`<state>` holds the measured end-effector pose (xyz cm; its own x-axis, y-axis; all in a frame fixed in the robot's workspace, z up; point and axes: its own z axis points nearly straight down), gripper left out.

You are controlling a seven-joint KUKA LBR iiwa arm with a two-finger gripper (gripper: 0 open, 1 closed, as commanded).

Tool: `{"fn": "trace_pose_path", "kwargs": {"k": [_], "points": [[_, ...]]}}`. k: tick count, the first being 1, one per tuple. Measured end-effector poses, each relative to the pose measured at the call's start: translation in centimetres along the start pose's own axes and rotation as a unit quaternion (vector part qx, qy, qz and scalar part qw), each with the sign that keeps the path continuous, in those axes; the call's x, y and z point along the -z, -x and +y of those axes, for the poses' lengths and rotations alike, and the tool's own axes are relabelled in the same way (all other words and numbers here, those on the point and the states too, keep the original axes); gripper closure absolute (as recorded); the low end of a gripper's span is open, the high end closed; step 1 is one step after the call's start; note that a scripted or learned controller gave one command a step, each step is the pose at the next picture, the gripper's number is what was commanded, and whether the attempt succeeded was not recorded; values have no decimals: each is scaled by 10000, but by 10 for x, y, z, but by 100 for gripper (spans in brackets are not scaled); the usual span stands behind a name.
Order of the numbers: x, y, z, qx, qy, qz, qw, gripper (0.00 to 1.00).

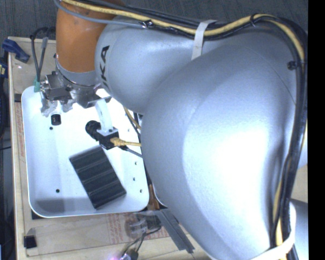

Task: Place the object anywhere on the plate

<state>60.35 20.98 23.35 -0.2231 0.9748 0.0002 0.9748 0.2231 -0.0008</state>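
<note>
Overhead camera view, here's my count. One white bin (43, 167) is in plain sight, and my own grey arm (216, 118) with its orange band (78, 31) covers most of what's to the right of it.

In that bin I count two loose things. One is a flat dark ribbed slab (97, 177), which looks like the plate. The other is one small black piece (55, 119), which looks like the object to place. There are also a couple of tiny dark specks on the bin floor, too small to make out.

My gripper (54, 110) hangs over the bin's upper left corner, right above the small black piece. It's all tiny and cluttered from this angle, so I honestly can't tell if the gripper is released, clenched, or has hold of that piece. The piece sits close to the bin's left wall, well apart from the slab.

The slab lies at a slant. Its lower corner is near the bin's bottom rim and its right side is close to the right rim. There's bare white floor all along its left side and between it and the small piece, so that's the open room.

Outside the bin, the wooden bench (70, 232) shows along the bottom and one blue clamp (13, 47) sits at the top left.
</note>
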Motion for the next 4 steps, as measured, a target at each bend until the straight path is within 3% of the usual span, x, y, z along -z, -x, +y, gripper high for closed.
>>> {"fn": "trace_pose_path", "kwargs": {"k": [1, 2, 3, 4], "points": [[0, 0, 0, 2, -2, 0, 10000, 0], [9, -2, 0, 46, -7, 1, 10000, 100], [113, 7, -99, 514, 8, 4, 9987, 100], [-52, 9, -129, -387, -32, -10, 9992, 100]]}}
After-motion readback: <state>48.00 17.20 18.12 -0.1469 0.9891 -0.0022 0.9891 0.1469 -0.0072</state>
